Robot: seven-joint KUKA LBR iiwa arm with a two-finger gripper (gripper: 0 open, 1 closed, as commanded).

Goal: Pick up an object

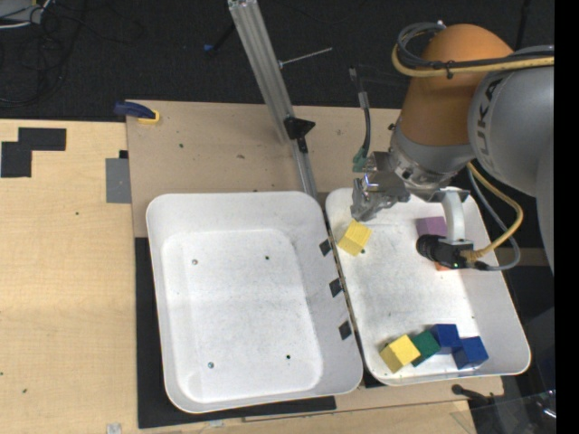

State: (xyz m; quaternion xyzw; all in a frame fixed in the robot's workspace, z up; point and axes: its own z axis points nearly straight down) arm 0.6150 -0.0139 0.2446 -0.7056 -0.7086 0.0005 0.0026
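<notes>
Nearest the camera, at the near end of the right-hand bin (407, 297), I record four blocks packed together in a row, each touching the next: a yellow cube (398, 353), a green block (423, 344), a blue block (445, 334) and a second blue block (469, 352). They lie close to the near rim, towards the bin's right corner.

Further back in the same bin, a lone yellow block (355, 238) sits turned at an angle, just beside the bin's left wall. The tool (365, 208) hangs directly over it at the far end of that bin, its tip just above the block as seen from this camera. From this slant I cannot tell whether the tool is wide or narrow, nor whether it touches the block. I do not record the block as held.

A purple block (431, 226) lies to the right of the tool, well apart from the lone yellow block and partly hidden by robot hardware.

The arm (520, 125) enters from the view's right, its orange band (448, 89) above the wrist.

The left-hand bin (235, 297) stands alongside the right-hand one, with three black clips (335, 286) spaced along the gap between them. Both bins rest on the desk (208, 152). A metal rail (271, 80) runs at a slant from the far edge down to the bins' shared far corner. A small blue and yellow item (136, 110) lies at the desk's far left corner; I cannot identify it.
</notes>
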